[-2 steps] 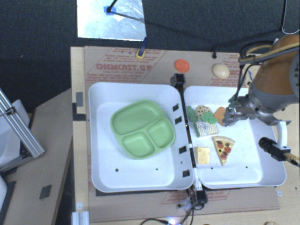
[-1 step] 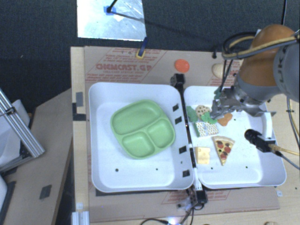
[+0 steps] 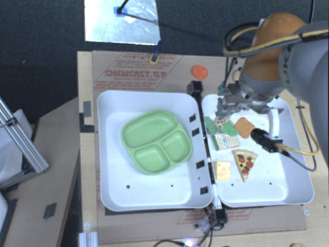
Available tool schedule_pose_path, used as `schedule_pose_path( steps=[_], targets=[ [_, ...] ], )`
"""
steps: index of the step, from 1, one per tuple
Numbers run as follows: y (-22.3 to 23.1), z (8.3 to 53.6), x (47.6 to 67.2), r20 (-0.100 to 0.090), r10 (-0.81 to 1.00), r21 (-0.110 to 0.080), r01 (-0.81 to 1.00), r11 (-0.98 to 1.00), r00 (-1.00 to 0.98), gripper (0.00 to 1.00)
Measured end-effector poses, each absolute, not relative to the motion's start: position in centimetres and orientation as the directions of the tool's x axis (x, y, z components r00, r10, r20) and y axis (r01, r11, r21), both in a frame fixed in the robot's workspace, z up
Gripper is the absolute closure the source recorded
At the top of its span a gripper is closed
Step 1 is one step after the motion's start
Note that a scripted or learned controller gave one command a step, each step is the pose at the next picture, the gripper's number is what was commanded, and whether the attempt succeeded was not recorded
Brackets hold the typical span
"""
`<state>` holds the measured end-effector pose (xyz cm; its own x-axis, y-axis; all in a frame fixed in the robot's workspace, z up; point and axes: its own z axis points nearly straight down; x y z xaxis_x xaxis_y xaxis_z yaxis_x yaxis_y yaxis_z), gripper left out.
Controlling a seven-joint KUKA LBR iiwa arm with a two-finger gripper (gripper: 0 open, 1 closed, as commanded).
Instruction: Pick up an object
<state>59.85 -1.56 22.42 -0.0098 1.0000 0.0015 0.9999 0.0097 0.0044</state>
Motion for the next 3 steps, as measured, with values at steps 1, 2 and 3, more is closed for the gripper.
schedule_pose_path(
  steps=[1,2,3],
  targets=[
    [3.3,21.5,62.0,0.002,1.0,0.003,1.0,0.01,-0.01,1.0],
    [3.3,21.5,62.0,0.0,1.0,0.002,1.0,0.006,-0.006,1.0],
    [3.1,22.4,60.7,0.0,1.0,0.001,1.0,0.001,-0.001,1.0]
  ],
)
